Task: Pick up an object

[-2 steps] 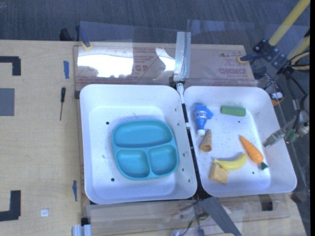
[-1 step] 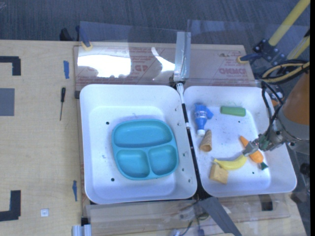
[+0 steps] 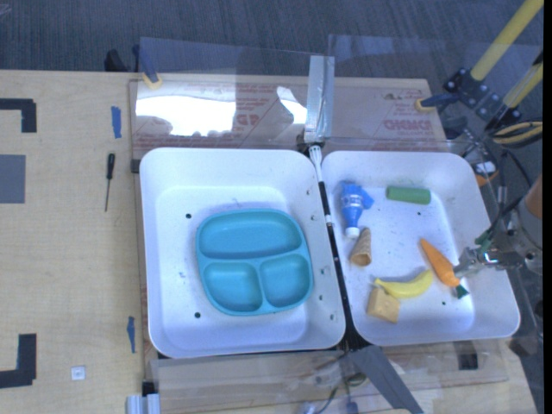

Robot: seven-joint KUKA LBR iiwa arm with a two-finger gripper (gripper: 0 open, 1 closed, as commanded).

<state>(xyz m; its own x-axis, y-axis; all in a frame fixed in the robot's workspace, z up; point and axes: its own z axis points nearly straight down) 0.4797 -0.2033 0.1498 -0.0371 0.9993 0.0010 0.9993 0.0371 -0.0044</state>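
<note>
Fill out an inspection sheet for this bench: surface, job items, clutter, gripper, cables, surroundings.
Surface: wooden bench bearing left bin and right bin, side by side.
Job items: right bin holds blue tube, green block, ice cream cone, carrot, banana, tan chunk.
Clutter: teal divided plate in left bin; screwdriver on bench.
Gripper: gripper at right bin's right edge, beside the carrot; finger state unclear.
Cables: dark cables at right.
Surroundings: clear panel behind the bins; yellow bars upper right.
</note>
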